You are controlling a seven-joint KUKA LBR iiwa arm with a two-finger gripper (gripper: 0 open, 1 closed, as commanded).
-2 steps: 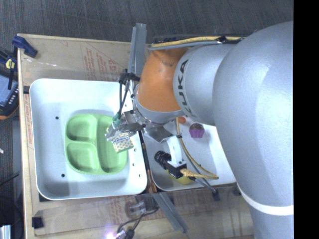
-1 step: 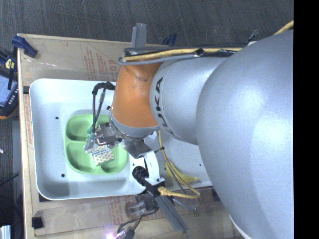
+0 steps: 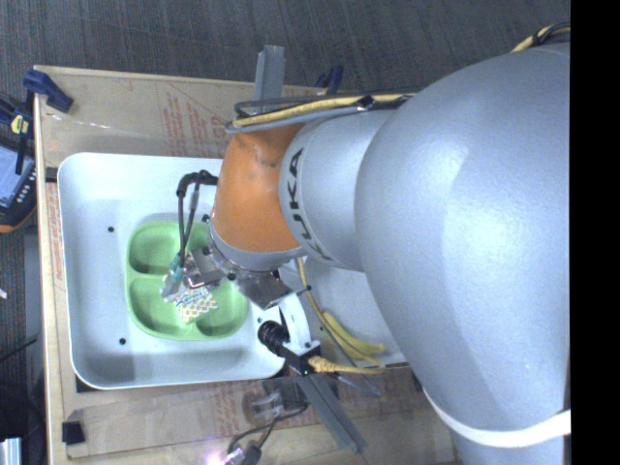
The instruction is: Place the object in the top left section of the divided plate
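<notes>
A green divided plate (image 3: 153, 260) lies in the left white bin (image 3: 87, 260). The arm's wrist with its orange band (image 3: 254, 197) hangs over the plate's right side and hides that part of it. My gripper (image 3: 190, 287) reaches down over the plate's middle, near the ridges between sections. A small object with a white and coloured lattice pattern (image 3: 197, 304) sits right at the gripper's tip, over the lower part of the plate. I cannot make out whether it is held or resting on the plate.
The big grey arm (image 3: 455, 240) covers the right bin and most of the view's right half. A wooden frame (image 3: 145, 95) runs round the bins. Blue clamps (image 3: 44, 85) sit at the top left corner. Cables and a bracket (image 3: 310, 395) lie along the front edge.
</notes>
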